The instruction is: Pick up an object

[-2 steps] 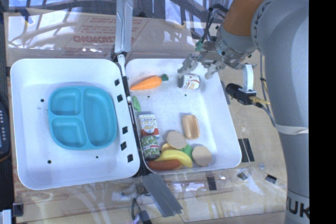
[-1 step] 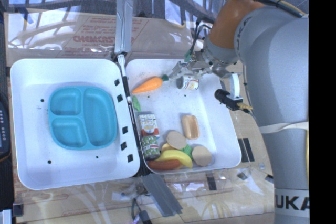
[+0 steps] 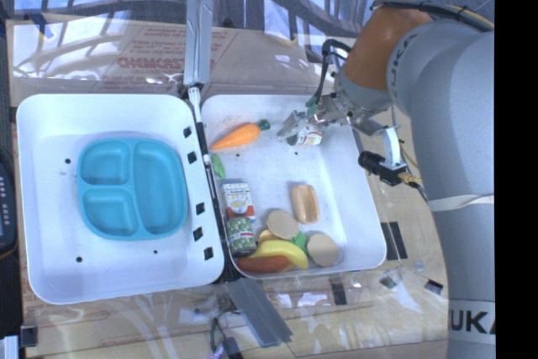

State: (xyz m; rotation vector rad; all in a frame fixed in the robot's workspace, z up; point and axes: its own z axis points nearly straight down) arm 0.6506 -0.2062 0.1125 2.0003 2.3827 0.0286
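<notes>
Nearest my viewpoint, grey arm (image 3: 458, 181) fills the right side, orange band at the wrist, reaching into the right bin (image 3: 357, 197). Gripper (image 3: 304, 129) sits low at the bin's upper part, just right of the carrot (image 3: 237, 136); something small and pale lies at its tip, but the view is too cluttered there for me to identify it, and I cannot tell whether the jaws are apart or closed. No object is visibly lifted. Candidate objects: carrot near the upper-left of the bin, can (image 3: 239, 217) along the left wall, hot dog bun (image 3: 304, 203) mid-bin, banana (image 3: 282, 251) in the heap at the lower edge. Left bin (image 3: 38, 206) holds the blue tray (image 3: 132, 187), well apart. Risks, my judgement: the jaws may close on nothing, or pinch only an edge so the item slips on lift. The carrot is tapered and smooth and could squirt sideways. Descending close to the back wall risks a finger striking the rim. Heap items touch each other, so a grab there could drag neighbours.
</notes>
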